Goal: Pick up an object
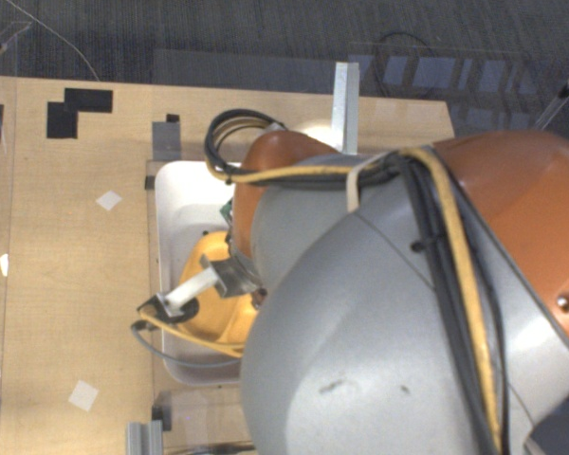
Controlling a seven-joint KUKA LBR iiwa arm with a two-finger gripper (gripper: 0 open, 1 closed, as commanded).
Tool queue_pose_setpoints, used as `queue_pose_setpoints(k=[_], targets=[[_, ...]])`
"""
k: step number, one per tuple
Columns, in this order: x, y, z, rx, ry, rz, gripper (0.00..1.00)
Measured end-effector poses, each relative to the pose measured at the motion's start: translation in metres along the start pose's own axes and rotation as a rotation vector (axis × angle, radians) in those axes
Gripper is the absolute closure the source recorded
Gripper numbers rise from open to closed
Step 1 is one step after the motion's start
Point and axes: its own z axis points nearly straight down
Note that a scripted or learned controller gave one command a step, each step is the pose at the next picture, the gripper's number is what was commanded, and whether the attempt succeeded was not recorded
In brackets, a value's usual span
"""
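My big grey arm with the orange band [436, 292] covers most of the right and centre of the view, reaching in over the shallow white bin [175, 192] on the pale wooden bench [66, 282]. A yellow cable [303, 171] and black cables run across the arm's top — a black cable loop [235, 136] sticks up near the bin's far edge.

My gripper [229, 278] hangs low over the near half of the bin, mostly hidden by the wrist; whether it is spread or closed I cannot tell, and nothing is visibly clamped in it.

Task thing: a rounded yellow plastic object [211, 306] lies in the near half of the bin, right under and beside the wrist. Partly covered by the arm, so its full shape is unclear. A white stubby part [188, 292] juts left over it — can't tell if it belongs to the gripper or is an item. A thin dark cable [156, 335] curls over the bin's near-left rim.

Black tape patches [76, 110] sit on the bench at far left. A grey upright bracket [346, 102] stands behind the bin.
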Motion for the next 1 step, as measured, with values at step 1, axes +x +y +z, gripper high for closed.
queue_pose_setpoints(k=[1], targets=[[-0.0333, 0.065, 0.015, -0.003, -0.005, 0.072, 0.0]])
